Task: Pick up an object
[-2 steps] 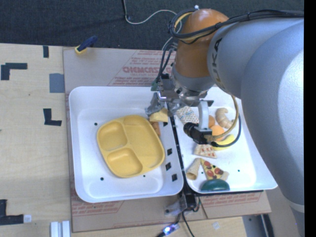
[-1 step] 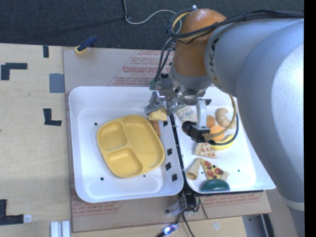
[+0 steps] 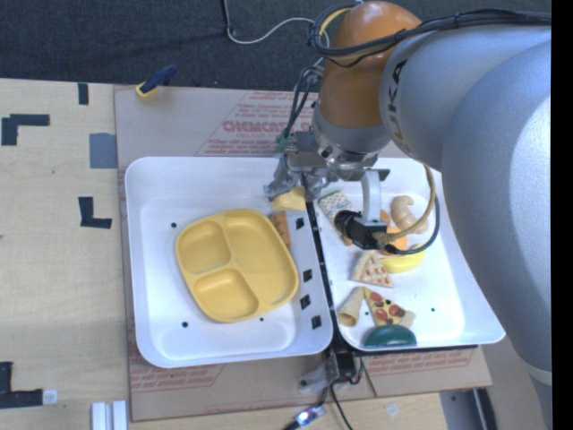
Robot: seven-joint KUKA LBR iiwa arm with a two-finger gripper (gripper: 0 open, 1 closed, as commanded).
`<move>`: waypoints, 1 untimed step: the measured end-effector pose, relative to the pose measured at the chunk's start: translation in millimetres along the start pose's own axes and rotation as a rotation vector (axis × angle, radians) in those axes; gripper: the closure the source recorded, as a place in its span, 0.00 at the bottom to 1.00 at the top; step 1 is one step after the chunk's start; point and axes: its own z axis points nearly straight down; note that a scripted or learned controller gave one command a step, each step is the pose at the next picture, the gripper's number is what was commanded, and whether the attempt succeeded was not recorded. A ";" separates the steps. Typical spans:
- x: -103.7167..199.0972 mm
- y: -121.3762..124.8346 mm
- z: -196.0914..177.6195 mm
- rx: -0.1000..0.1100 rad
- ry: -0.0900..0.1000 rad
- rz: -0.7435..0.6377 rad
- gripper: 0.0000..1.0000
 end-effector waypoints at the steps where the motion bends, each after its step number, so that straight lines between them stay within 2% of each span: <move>1: -0.6 1.1 1.2 0.001 -0.001 0.001 1.00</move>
